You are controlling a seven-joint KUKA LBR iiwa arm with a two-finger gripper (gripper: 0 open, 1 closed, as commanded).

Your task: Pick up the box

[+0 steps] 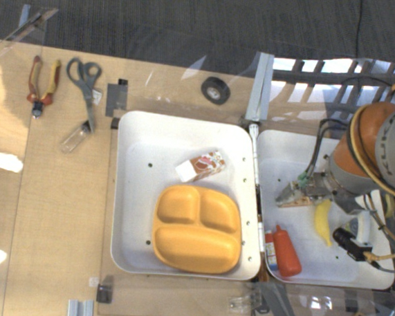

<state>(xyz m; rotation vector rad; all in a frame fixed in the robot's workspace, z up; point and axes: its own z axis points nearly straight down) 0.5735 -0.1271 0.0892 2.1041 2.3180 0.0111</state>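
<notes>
A small box (202, 165), white at one end with a red-brown printed side, lies tilted in the upper middle of the left bin (122, 181). It rests just above a yellow compartment tray (197, 229). My gripper (292, 196) hangs low over the left part of the right bin (274, 151), pointing left toward the wall between the bins. It is well to the right of the box and apart from it, and nothing shows in its grasp. The grey arm with its orange band (366, 135) comes in from the right.
A yellow banana (323, 221) lies just right of the gripper and a red bottle (286, 251) stands at the right bin's front left. On the bench behind the bins are a tape roll (216, 89), scissors (87, 81) and pliers (41, 83).
</notes>
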